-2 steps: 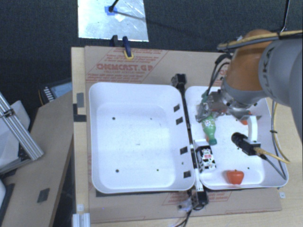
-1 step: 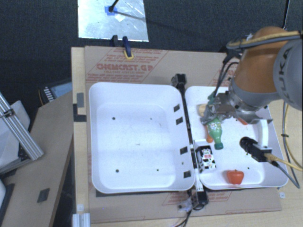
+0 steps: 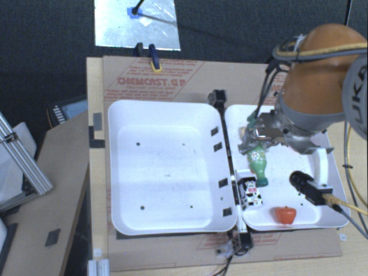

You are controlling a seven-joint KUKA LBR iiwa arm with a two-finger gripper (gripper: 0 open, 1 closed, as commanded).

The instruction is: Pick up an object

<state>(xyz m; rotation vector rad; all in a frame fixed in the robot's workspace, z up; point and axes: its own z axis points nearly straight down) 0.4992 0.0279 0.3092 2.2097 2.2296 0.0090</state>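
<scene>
Orange object, hand above green bottle

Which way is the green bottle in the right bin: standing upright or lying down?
Lying down. The green bottle lies flat on the right bin's floor, its length running toward the near edge, just below the gripper.

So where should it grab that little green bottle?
Probably across the green bottle's narrow body, coming straight down from above. It lies flat in the right bin, long and slim, with open floor on its right side for the gripper.
</scene>
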